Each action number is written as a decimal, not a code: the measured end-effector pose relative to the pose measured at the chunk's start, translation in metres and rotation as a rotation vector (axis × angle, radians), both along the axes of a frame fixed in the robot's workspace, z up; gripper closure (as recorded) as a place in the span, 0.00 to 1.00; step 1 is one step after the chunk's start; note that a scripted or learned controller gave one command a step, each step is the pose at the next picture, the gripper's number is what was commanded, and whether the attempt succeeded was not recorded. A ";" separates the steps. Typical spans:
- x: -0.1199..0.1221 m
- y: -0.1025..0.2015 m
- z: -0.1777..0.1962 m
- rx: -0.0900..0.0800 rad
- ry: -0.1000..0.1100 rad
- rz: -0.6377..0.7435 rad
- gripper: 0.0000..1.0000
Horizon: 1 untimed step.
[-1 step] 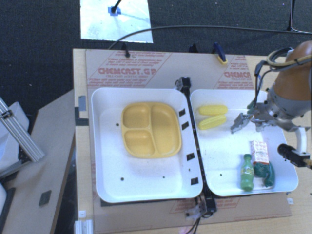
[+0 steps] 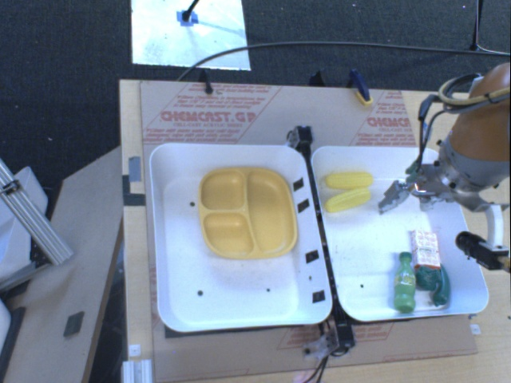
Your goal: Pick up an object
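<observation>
bench — two white bins | floor — dark carpet | tool grip unclear

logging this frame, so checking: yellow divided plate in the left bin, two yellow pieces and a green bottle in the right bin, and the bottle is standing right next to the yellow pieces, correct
Not quite. In the camera view the green bottle lies at the near edge of the right bin, well apart from the two yellow pieces at the bin's far side. It lies beside a small carton. The yellow divided plate is in the left bin, as you say.
</observation>
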<state>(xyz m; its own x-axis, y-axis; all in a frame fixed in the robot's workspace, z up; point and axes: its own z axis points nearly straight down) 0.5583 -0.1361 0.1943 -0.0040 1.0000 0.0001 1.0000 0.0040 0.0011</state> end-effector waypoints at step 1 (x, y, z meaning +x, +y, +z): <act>-0.008 0.005 -0.059 0.001 0.005 -0.002 0.00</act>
